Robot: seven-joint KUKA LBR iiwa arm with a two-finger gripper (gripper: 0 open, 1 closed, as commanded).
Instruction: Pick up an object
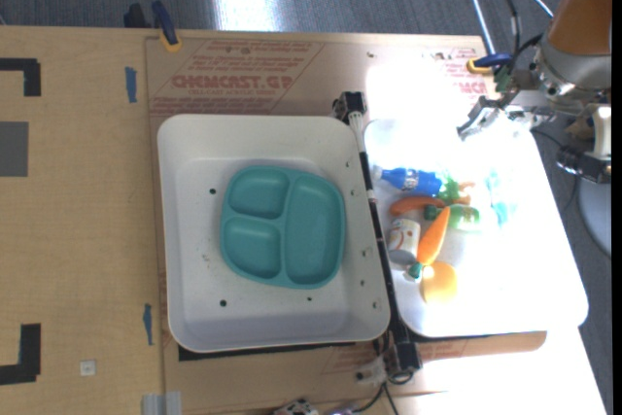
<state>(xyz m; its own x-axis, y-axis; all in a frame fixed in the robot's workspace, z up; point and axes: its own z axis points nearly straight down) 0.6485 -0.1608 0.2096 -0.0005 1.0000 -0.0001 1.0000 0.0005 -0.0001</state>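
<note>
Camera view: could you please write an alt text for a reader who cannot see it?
A grey robot arm with an orange band holds its two-finger gripper above the far edge of the right shallow white bin, which contains small toys including an orange plastic carrot and a blue bottle. The left shallow white bin holds a teal three-compartment plastic tray.

A teal divided plate (283,224) is seen in the white left bin (185,209); an orange carrot (434,230) and blue bottle (410,179) are seen.
</note>
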